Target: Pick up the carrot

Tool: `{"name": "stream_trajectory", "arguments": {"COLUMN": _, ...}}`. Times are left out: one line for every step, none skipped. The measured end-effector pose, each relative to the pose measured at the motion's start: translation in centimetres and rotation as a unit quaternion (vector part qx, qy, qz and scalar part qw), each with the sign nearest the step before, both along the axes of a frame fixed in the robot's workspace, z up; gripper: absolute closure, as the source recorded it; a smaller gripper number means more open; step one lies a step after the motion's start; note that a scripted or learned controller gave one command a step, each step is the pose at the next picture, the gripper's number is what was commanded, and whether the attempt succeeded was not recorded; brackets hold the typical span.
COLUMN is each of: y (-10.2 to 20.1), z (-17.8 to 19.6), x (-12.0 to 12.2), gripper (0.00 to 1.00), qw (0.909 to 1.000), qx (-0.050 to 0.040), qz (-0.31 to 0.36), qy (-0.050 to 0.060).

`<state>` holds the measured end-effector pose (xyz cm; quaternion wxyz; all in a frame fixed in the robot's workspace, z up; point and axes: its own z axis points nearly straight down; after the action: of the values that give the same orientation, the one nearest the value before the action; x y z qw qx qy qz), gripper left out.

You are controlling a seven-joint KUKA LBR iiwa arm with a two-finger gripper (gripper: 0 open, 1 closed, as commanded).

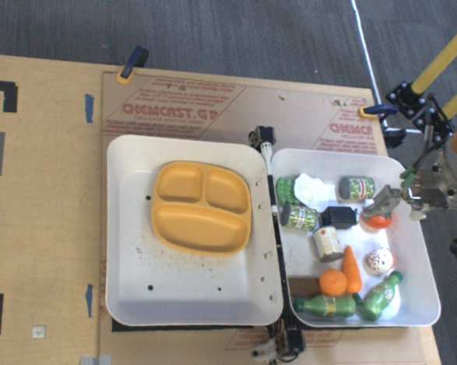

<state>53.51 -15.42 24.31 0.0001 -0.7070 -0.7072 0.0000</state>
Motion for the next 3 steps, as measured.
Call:
{"name": "stream_trajectory", "arguments": {"y": 3.1, "z": -8.2, "x": -1.8, "gripper": 0.00, "qw": 0.9998, "qx": 0.0004, "qz": 0.022, "qy": 0.001}}
{"name": "stream_trajectory", "arguments": {"y": 2.0, "z": -15.8, "x": -5.3, "gripper": 0.00, "qw": 0.9911, "qx": -0.0003, "qz": 0.133, "qy": -0.001}}
{"name": "stream_trajectory", "arguments": {"y": 4.0, "z": -15.7, "x": -3.7, "gripper": 0.00, "qw": 0.9813, "qx": -0.0015, "qz": 0.192, "qy": -0.002}}
